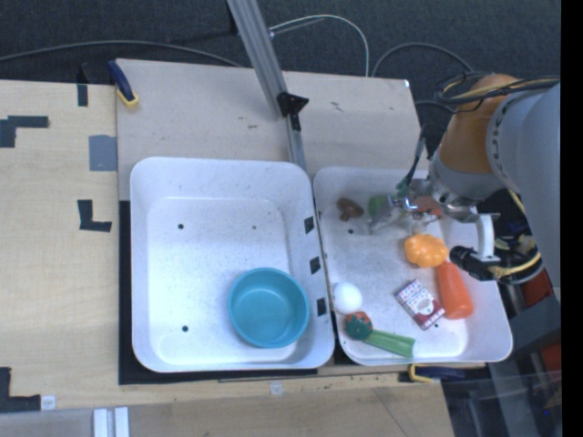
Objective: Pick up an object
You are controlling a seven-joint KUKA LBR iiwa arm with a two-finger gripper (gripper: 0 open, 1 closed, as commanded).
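Nothing lifted yet — the pincer (408,202) hangs low just beside the small green object (377,206); whether it's wide or closed, I cannot tell.

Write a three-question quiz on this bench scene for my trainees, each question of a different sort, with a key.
1. True or false: the blue bowl sits in the left bin.
2. Which thing lies nearest the claw? A) white ball B) green item C) bowl
3. Fill in: the red packet lies in the ____ bin, beside the orange tube.

Key: 1 true; 2 B; 3 right.
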